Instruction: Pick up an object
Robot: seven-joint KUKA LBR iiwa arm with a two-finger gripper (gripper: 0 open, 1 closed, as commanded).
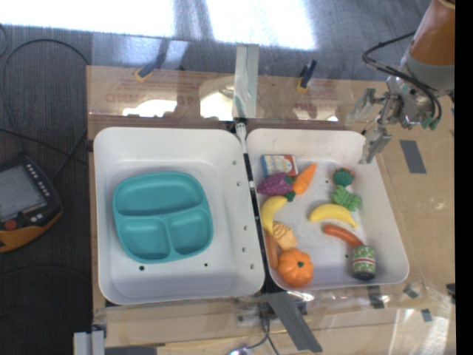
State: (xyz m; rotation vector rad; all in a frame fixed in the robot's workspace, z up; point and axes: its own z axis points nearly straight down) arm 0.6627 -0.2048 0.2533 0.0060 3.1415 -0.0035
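Left bin [118, 146]: holding a teal divided plate [162, 215].
Right bin [388, 220], beside the plate: crowding toy food — pumpkin [295, 267], two bananas [334, 213], carrot [303, 178].
Gripper [372, 145]: hovering over that bin's far right corner, gripping nothing; its state I cannot tell.

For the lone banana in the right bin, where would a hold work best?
Grip the banana at mid-length, coming from above, with the pincer closing across its narrow width. It lies flat, curved, with bare floor either side, apart from the sausage.
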